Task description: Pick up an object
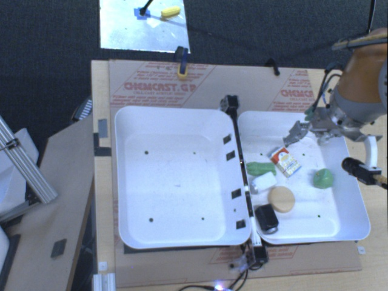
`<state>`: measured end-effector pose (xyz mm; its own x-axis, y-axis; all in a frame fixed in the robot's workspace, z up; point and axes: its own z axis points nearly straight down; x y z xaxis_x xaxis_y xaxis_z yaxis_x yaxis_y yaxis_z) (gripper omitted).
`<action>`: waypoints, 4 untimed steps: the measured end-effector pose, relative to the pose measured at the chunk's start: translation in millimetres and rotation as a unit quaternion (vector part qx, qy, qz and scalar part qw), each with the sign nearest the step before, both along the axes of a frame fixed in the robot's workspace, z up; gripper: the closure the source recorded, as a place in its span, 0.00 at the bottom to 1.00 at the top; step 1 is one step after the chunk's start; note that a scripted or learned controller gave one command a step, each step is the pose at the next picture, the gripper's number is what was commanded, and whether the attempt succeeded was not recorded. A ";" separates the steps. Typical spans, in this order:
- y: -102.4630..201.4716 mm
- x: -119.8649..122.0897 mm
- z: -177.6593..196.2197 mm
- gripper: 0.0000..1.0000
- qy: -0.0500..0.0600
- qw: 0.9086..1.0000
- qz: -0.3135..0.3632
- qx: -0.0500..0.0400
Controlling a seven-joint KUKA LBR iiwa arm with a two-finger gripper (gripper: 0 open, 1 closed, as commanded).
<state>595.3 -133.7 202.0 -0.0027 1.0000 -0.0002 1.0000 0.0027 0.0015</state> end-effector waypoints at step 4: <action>-71.8 75.4 -105.3 1.00 -0.002 1.000 0.003 -0.001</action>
